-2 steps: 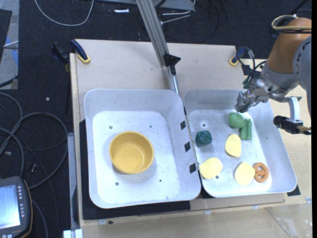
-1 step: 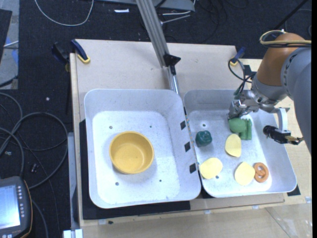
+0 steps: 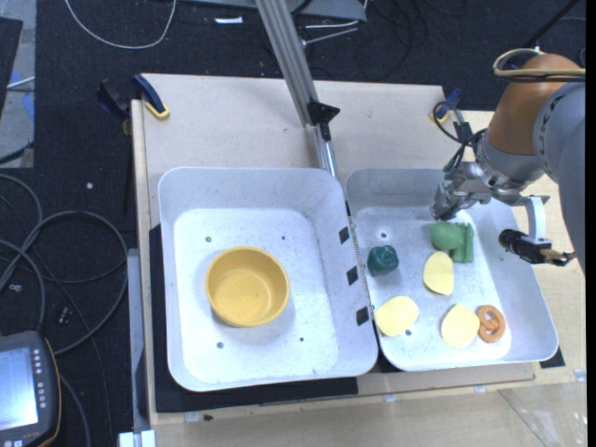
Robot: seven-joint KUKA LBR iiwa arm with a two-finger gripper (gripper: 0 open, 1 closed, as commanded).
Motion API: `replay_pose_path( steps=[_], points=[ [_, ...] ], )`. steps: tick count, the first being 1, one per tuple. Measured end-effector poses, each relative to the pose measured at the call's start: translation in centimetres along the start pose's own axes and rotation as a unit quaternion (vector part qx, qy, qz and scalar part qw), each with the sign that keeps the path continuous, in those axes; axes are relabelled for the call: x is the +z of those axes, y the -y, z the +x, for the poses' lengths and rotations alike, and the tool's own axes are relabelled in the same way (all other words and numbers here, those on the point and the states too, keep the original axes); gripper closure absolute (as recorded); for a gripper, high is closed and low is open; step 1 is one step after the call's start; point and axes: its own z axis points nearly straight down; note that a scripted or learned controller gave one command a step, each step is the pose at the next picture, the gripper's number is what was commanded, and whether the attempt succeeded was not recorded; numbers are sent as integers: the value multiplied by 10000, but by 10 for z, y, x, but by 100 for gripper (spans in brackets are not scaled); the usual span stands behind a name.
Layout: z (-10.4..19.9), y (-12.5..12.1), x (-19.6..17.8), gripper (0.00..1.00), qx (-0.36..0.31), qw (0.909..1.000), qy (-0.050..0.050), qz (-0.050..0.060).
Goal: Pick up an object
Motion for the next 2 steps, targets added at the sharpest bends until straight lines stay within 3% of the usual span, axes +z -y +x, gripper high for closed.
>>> replay_pose_path(
  steps=[2],
  points=[
    [-6,-9,-110,100,24,10000,8,-54]
  ],
)
